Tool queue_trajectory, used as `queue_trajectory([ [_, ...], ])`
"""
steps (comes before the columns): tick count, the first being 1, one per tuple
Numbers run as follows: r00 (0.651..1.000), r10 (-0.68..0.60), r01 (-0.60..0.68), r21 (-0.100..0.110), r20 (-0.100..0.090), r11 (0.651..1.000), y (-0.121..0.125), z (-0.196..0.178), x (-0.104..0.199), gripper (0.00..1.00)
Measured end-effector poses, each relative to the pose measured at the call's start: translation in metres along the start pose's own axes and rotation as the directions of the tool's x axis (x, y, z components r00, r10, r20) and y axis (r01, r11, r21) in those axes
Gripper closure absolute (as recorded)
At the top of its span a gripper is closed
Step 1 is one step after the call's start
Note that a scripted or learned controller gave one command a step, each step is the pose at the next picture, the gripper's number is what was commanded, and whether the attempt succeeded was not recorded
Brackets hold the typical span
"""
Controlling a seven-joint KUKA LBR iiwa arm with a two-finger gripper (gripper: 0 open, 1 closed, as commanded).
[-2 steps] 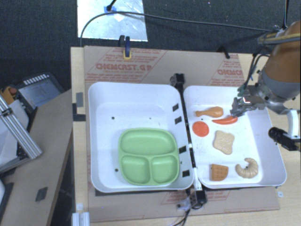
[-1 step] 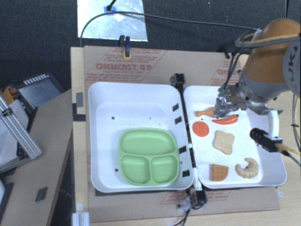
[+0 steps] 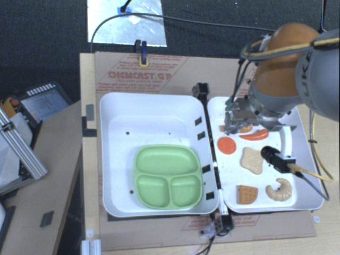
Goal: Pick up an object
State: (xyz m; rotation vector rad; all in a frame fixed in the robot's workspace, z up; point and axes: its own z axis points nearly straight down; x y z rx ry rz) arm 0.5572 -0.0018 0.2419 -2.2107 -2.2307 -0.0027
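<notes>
Working over right bin [image 3: 304,142]: gripper [image 3: 235,122] hovering w/ red pepper [image 3: 254,136] just beside jaws; jaw state unclear, centring before descending.

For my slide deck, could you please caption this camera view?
KUKA arm's gripper lowered into the right bin among toy foods; green divided plate in the left bin.

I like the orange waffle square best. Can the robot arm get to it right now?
Probably yes. The waffle square lies flat near the front of the right bin with nothing on top of it, and the gripper hangs over that same bin, farther back.
</notes>
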Motion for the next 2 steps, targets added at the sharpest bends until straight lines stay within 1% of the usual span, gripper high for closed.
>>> queue_trajectory([
  [1, 1.000, 0.000, 0.000, -0.001, 0.000, 1.000, -0.005, 0.006, 0.047, 1.00],
  [2, 1.000, -0.001, 0.001, -0.002, -0.001, 1.000, -0.002, 0.002, 0.095, 1.00],
])
